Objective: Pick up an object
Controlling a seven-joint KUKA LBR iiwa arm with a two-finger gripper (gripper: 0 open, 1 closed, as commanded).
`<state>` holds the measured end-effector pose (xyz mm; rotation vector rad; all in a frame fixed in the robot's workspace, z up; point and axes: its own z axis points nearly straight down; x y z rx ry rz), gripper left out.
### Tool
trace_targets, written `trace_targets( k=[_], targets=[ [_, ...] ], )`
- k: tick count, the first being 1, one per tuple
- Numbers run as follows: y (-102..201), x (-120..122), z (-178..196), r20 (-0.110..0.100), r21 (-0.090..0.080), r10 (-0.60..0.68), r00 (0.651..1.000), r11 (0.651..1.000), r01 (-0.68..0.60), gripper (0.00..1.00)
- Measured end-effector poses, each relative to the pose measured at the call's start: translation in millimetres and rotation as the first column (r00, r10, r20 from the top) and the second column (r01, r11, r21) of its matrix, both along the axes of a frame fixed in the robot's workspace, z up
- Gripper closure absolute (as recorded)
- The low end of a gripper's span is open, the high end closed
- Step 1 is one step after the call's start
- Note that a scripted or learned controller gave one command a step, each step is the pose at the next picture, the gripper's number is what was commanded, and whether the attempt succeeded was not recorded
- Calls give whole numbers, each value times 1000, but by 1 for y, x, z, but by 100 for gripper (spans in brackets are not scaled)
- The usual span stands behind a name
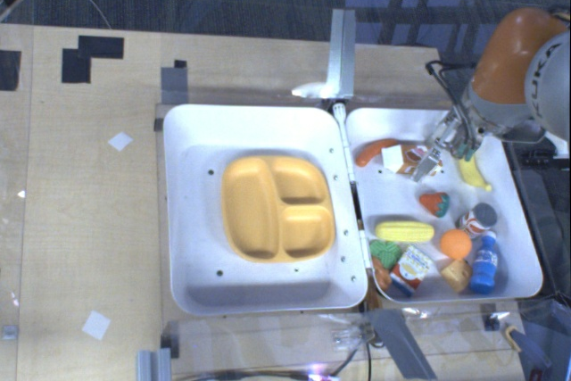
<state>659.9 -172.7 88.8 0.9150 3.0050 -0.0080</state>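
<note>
Two white bins on the table (80, 219). Left bin (192, 192): one yellow divided tray (277, 207). Right bin (513, 192): one corn cob (404, 232) mid-bin as landmark. Above it: one orange sausage (375, 151), one white card (393, 159). Right of it: one strawberry (435, 203), one orange ball (455, 244), one blue bottle (483, 268); one banana (472, 171) up-right. Below it: one carton (409, 268). Gripper (434, 154) hangs above the corn, between card and banana; jaws' opening cannot be told, nothing seen held.

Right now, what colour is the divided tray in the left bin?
Yellow: the divided tray, seen in the camera view.
</note>
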Motion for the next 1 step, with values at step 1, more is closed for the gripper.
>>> trace_targets(
  k=[1],
  targets=[
    [68, -33, -1, 11, 8, -197, 980, 980, 197, 0]
  ],
)
